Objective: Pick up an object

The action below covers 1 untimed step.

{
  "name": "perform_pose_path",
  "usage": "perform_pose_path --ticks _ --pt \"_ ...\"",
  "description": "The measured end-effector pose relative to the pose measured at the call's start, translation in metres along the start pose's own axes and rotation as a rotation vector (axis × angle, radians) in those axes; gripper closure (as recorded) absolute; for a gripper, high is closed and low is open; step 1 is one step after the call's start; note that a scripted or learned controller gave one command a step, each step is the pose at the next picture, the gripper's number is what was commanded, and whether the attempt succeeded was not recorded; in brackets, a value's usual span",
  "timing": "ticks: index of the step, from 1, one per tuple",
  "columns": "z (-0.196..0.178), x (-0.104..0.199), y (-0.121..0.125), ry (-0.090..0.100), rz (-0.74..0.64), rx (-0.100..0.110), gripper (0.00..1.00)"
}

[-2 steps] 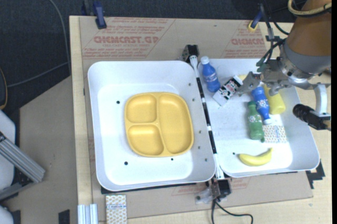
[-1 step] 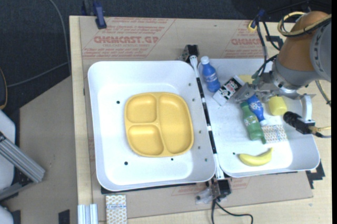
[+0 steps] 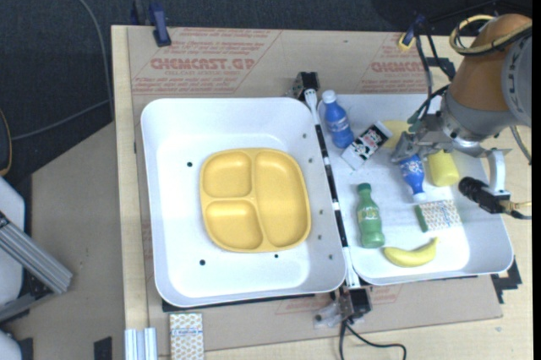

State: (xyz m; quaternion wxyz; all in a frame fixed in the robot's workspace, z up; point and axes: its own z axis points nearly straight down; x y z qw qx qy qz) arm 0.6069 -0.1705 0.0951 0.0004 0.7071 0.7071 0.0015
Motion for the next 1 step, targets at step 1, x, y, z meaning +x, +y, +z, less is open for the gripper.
perform_pose_path --ticks 1 --pt "0.011 0.057 -0.0016 0.0 -0.001 0.007 1.0"
